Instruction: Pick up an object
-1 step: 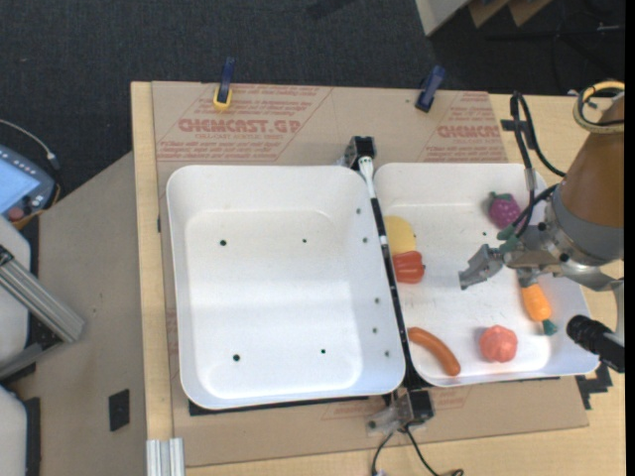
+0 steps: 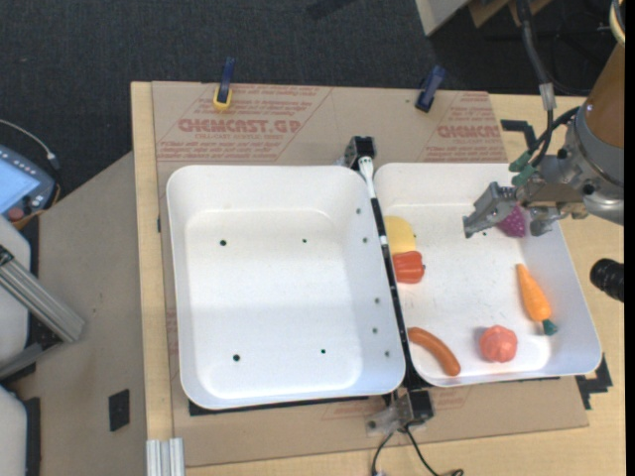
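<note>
Rightward, the right bin (image 2: 466,181) holds carrot (image 2: 533,297), sausage (image 2: 435,350), and tomato (image 2: 499,343).

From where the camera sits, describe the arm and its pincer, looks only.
The arm comes in from the right: a grey body with an orange-brown band above the wrist. Thin dark cables loop along it near the wrist. The pincer is a grey metal assembly with dark fingers.

We look down at a slant from above the bench (one fixed camera) on two shallow white plastic bins (image 2: 189,266).
</note>
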`<state>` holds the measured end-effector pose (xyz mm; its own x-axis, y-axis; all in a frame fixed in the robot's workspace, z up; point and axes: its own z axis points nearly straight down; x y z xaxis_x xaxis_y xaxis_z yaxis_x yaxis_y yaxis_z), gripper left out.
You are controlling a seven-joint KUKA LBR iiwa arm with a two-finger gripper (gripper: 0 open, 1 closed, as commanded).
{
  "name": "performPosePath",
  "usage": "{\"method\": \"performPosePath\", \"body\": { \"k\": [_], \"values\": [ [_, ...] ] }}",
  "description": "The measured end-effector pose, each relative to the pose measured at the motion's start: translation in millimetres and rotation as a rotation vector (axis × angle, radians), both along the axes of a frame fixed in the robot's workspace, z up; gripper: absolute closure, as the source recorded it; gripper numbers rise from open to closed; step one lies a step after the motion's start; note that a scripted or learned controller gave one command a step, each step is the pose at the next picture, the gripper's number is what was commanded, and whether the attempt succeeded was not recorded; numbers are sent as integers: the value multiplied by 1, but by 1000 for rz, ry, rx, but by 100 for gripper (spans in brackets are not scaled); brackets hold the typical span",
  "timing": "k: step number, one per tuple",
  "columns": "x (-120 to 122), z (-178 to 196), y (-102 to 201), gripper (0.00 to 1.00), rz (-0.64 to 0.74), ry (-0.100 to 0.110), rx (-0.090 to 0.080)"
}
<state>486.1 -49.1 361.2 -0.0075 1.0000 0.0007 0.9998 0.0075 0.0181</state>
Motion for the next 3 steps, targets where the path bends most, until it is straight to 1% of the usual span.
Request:
{"method": "performPosePath", "body": {
  "k": [1, 2, 3],
  "values": [
    [-6, 46, 76, 0, 3, 10, 2],
    [-6, 53, 71, 100, -6, 13, -1],
    [-6, 182, 91, 100, -4, 0, 2]
  ]
}}
